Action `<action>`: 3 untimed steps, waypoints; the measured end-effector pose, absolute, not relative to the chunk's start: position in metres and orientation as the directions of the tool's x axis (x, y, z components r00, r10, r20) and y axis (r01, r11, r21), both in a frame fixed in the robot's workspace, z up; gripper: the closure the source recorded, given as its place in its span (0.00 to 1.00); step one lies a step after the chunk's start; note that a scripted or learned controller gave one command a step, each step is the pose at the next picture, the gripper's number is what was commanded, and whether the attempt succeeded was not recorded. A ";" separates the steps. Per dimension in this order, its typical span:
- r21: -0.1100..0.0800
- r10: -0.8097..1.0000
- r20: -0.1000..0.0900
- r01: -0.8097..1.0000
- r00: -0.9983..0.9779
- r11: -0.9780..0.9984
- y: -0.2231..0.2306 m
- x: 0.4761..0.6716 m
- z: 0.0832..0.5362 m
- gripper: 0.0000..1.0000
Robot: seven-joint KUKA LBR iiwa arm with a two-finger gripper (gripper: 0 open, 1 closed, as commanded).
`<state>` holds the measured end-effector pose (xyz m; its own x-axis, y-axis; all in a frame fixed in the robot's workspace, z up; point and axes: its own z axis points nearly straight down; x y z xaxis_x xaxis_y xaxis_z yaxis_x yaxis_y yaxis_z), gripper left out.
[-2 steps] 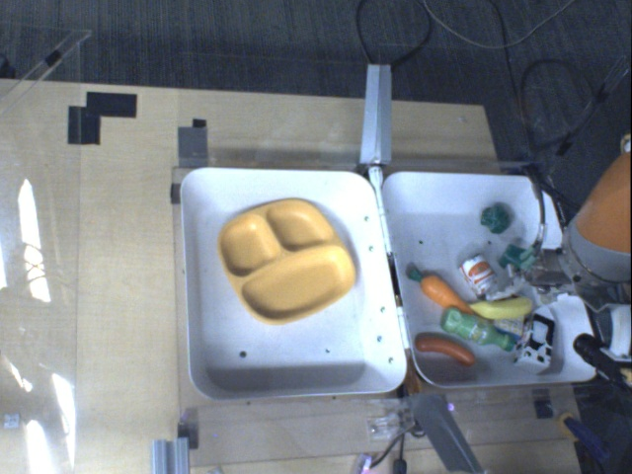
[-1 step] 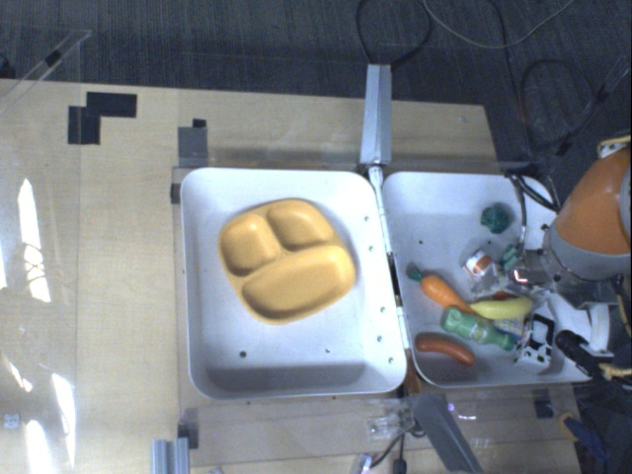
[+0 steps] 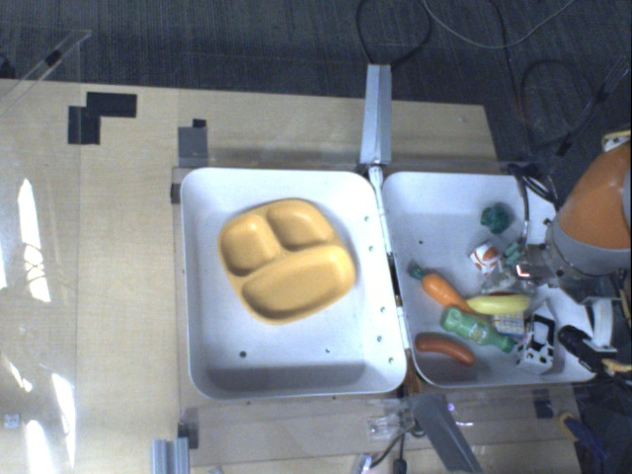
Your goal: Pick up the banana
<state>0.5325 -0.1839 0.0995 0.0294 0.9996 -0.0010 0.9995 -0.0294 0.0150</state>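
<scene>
The yellow banana (image 3: 499,304) lies flat in the right bin (image 3: 434,205), near its right side. It rests between an orange carrot (image 3: 441,289) on its left and a green bottle (image 3: 477,328) just below it. My gripper (image 3: 536,347) hangs low over the bin's front right corner, just below and right of the banana's right end. Nothing shows between it and the banana. The grey arm with its orange band (image 3: 604,200) comes in from the right.
A red-brown sausage (image 3: 444,347) lies at the right bin's front. A teal object (image 3: 497,216) and a red-and-white object (image 3: 484,256) sit further back. The left bin (image 3: 207,363) holds a yellow compartment plate (image 3: 286,258). Cables trail behind the bench.
</scene>
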 end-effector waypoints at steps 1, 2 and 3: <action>0.007 0.929 0.002 0.929 0.370 -0.370 -0.188 0.533 0.088 1.00; 0.005 0.901 0.000 0.901 0.434 -0.434 -0.159 0.535 0.213 1.00; 0.004 0.902 0.000 0.901 0.433 -0.433 -0.159 0.535 0.213 0.00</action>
<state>0.5345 -0.1592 0.2130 0.4328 0.9015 0.0003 0.9015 -0.4328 0.0042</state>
